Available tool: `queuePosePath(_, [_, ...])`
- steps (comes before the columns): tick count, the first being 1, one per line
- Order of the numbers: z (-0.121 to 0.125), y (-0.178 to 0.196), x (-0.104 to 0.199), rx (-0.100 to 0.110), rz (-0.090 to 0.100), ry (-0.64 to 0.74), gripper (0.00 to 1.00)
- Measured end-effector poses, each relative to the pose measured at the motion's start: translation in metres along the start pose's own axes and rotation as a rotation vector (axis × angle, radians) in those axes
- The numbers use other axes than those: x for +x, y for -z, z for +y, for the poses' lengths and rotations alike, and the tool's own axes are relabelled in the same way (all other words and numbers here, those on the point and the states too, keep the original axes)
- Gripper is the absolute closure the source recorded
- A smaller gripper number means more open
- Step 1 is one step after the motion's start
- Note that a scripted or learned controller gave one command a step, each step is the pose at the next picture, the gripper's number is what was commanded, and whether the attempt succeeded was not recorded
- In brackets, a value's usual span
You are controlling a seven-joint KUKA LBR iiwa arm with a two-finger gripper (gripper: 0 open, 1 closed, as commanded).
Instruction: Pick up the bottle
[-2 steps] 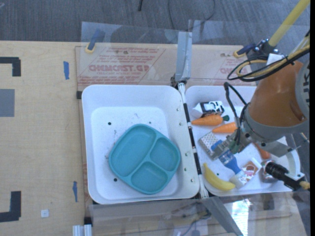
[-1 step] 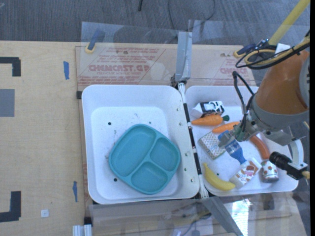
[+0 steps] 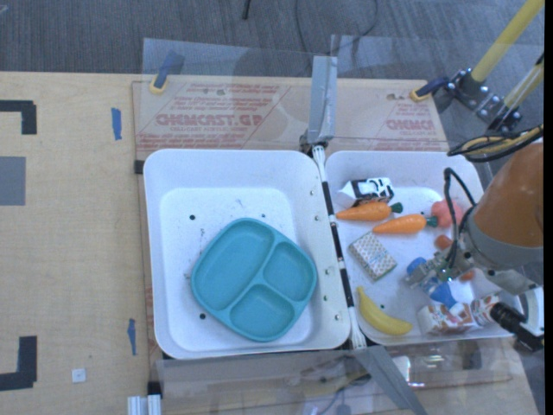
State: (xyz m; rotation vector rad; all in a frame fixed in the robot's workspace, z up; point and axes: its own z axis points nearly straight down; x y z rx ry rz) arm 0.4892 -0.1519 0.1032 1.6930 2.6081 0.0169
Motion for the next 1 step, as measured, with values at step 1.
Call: queuePosePath(1, [0.1006, 0.1198, 0.0823, 0.027, 0.019, -0.097, 1.00])
